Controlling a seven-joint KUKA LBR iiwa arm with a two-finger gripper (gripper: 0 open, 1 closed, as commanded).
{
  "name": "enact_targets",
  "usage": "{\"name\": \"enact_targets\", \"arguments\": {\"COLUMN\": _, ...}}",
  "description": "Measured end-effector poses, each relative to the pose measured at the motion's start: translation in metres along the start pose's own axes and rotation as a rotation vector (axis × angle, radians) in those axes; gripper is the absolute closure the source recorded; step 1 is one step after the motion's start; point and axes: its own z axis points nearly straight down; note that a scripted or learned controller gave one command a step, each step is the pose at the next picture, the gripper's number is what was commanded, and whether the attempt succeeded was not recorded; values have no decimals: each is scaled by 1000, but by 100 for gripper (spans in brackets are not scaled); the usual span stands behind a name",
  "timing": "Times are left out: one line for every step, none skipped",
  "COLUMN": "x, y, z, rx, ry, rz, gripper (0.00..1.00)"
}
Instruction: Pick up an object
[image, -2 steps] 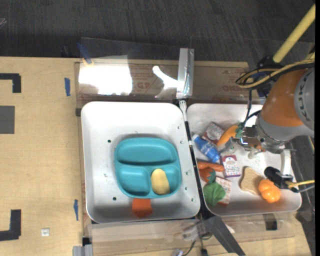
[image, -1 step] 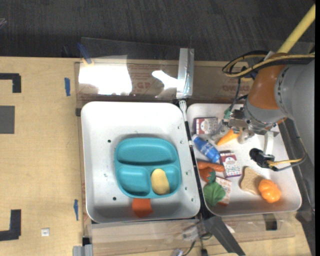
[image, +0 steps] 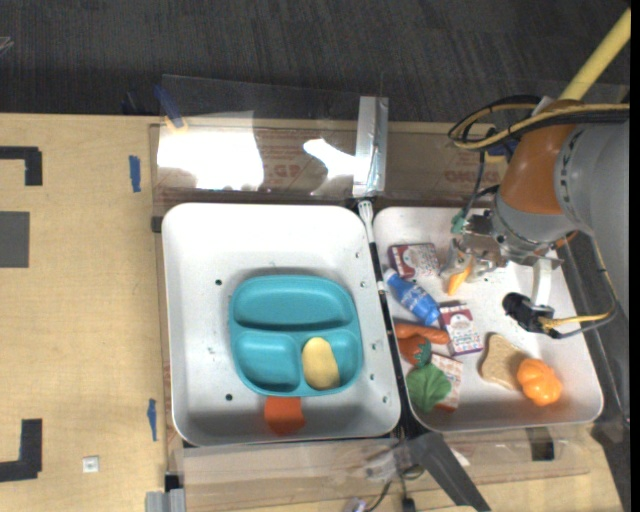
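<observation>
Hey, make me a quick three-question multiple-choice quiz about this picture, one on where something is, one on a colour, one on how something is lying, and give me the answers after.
1. Where is the yellow potato-shaped item?
A. In the right bin
B. In a compartment of the teal tray
C. On the wooden bench

2. What colour is the small block just below the teal tray?
A. Orange-red
B. Blue
C. White

3. How is the blue bottle in the right bin placed?
A. Standing upright
B. Lying on its side
C. Held in the gripper

Answers:
1 B, it sits in the tray's lower right compartment in the left bin.
2 A, the block is orange-red against the white bin floor.
3 B, it lies lengthwise on the bin floor, apart from the gripper.
</observation>
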Motion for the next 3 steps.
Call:
{"name": "enact_targets", "arguments": {"x": 0, "y": 0, "z": 0, "rx": -1, "ry": 0, "rz": 0, "gripper": 0}}
{"name": "enact_targets", "arguments": {"x": 6, "y": -9, "z": 11, "rx": 1, "ry": 0, "rz": -68, "gripper": 0}}
{"name": "enact_targets", "arguments": {"x": 6, "y": -6, "z": -2, "rx": -5, "ry": 0, "rz": -67, "gripper": 100}}
